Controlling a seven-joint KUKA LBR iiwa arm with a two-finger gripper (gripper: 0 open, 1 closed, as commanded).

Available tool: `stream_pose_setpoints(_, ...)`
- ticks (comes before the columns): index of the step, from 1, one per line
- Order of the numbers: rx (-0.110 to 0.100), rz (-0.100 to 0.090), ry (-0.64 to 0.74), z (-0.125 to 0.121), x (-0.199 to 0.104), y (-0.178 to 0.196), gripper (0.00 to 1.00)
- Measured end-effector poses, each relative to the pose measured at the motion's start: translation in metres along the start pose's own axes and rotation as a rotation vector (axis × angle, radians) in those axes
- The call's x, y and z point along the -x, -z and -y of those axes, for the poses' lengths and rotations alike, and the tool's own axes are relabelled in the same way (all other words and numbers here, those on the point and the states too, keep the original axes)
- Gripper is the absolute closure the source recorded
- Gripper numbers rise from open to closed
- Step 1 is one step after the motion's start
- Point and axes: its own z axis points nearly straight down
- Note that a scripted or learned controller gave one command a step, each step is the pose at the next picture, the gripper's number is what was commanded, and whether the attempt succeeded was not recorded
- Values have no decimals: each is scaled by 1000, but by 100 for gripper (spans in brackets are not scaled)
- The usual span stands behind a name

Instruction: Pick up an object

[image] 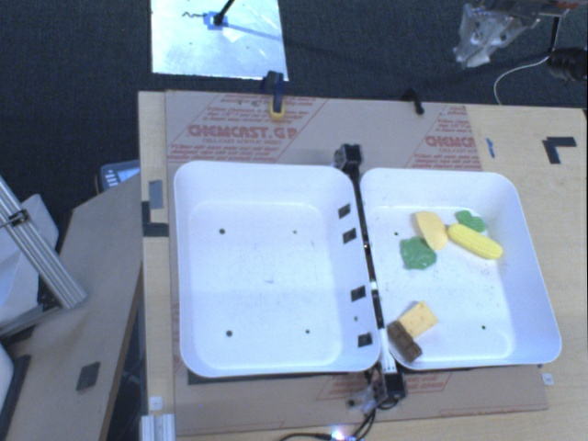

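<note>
Two shallow white bins side by side on the desk (230, 122), joined along a dark hinge strip. Left bin (197, 191) bare-floored, its raised rim running all round. Right bin (524, 219) carrying every loose piece: a pale yellow wedge (430, 230) near the middle, touching a green leafy piece (418, 254) at its lower left; a yellow corn cob (475, 241) just beside the wedge on the right, a second small green piece (470, 219) peeking out behind it. Well apart from that cluster, down at the near left corner, a yellow block with a brown end (410, 327) (pressed close to the hinge-side wall, little room on that flank). Open floor across the bin's lower right and along its far edge.

Pincer (478, 42) high at the top right, off the desk over dark carpet, well clear of both bins. Blurred there, so cannot tell how wide it stands; nothing seen between its tips.
</note>
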Motion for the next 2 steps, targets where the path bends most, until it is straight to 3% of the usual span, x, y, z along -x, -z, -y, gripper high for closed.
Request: stream_pose_setpoints(2, 1, 0, 2, 0, 110, 12, 100)
